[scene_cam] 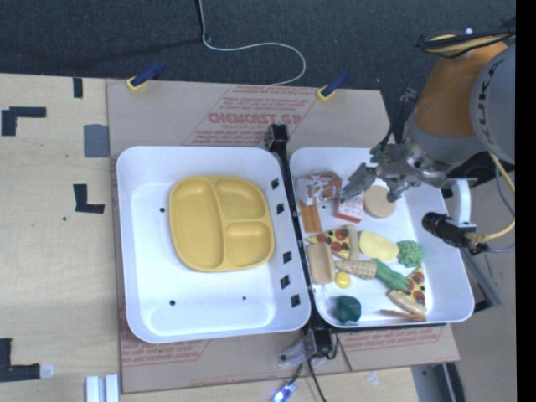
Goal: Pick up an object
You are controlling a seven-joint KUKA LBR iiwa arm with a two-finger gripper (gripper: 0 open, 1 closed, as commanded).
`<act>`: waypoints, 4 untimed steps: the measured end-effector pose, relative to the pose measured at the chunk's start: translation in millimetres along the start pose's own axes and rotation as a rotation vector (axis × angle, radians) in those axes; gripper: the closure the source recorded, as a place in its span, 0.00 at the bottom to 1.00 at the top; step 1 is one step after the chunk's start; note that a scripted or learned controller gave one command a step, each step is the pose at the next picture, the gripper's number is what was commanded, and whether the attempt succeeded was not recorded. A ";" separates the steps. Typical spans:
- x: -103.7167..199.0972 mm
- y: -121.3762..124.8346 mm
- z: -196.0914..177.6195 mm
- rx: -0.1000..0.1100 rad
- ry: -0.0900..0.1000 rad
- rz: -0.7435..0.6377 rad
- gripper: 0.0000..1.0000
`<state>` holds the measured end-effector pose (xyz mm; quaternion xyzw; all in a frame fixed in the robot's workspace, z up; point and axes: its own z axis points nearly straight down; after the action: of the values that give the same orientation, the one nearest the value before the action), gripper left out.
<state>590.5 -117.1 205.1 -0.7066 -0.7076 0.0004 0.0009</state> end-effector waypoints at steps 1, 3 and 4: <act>-22.5 -40.3 118.7 -0.007 -0.001 0.006 0.00; 18.3 71.3 83.2 0.004 -0.003 -0.002 0.00; 5.0 74.9 107.3 0.011 0.002 0.001 0.00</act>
<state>665.2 -112.0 97.6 -0.7071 -0.7071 0.0035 0.0056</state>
